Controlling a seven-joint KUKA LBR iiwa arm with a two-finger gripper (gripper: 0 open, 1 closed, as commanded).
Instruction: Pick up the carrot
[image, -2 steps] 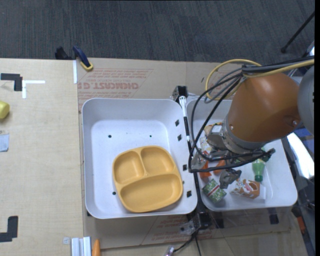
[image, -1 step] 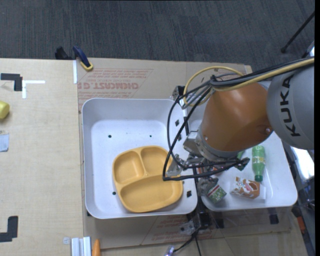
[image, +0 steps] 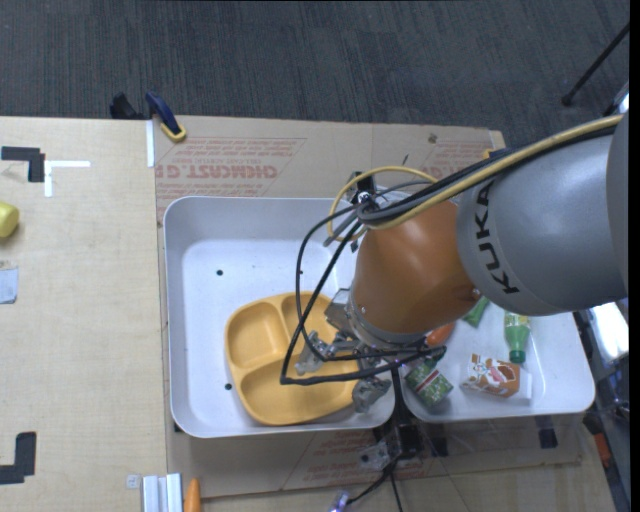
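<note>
The gripper (image: 345, 368) hangs low over the yellow divided plate (image: 262, 370), its grasp impossible to judge. An orange sliver right of the plate, likely the carrot (image: 437, 335), peeks out under the wrist; reaching it looks like the next step.

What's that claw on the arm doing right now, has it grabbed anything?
Gripper: low over the yellow divided plate in the left bin; whether it is open, closed or holding anything cannot be told from here.
</note>
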